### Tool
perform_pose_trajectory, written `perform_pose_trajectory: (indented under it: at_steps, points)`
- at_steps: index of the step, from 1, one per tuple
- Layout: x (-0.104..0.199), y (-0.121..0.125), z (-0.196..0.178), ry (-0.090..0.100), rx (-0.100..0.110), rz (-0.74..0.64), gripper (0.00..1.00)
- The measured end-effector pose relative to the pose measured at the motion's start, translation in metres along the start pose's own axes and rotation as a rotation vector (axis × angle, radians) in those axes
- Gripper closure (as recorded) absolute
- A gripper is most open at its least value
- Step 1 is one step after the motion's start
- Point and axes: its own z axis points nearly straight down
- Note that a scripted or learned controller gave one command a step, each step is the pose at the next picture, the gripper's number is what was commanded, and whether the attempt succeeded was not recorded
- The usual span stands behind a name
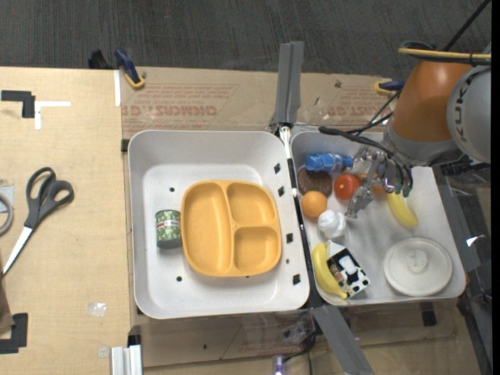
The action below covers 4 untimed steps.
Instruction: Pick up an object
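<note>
The grey arm with its orange band reaches in from 3 o'clock, and its gripper (366, 190) hangs low over the right white bin (445, 213), near that bin's upper middle. Its metal fingers point down toward 7 o'clock; whether they are spread or closed I cannot tell, and nothing is visibly caught between them.

Just at 9 o'clock of the gripper sits a small red tomato-like ball (346, 185), touching or nearly touching the fingers. At 10 o'clock lies a blue plastic bottle (324, 162), with a dark brown round object (316, 181) below it. An orange ball (313, 203) rests at 8 o'clock, and a white crumpled ball (331, 223) just beneath that. A yellow banana (402, 209) lies at 4 o'clock of the gripper. Lower in the bin are a round white lid (418, 266), a second yellow banana (323, 269) and a black-and-white patterned box (348, 272) touching it.

The left white bin (148, 233) holds a yellow 3-compartment plastic plate (231, 228) with a small green can (168, 228) just at its 9 o'clock. Black-handled scissors (35, 205) lie on the bench (62, 287), well apart at far 9 o'clock.
</note>
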Motion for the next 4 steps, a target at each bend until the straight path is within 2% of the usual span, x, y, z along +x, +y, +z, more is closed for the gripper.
perform_pose_trajectory:
  at_steps: [1, 2, 3, 4]
  points:
    - [-0.008, -0.085, -0.002, -0.004, 0.002, -0.104, 0.00]
    - [0.013, -0.089, 0.000, 0.001, 0.001, -0.117, 0.00]
    - [0.022, -0.090, 0.000, 0.001, 0.000, -0.073, 0.00]
    - [0.020, -0.089, -0.011, -0.005, 0.002, -0.076, 1.00]
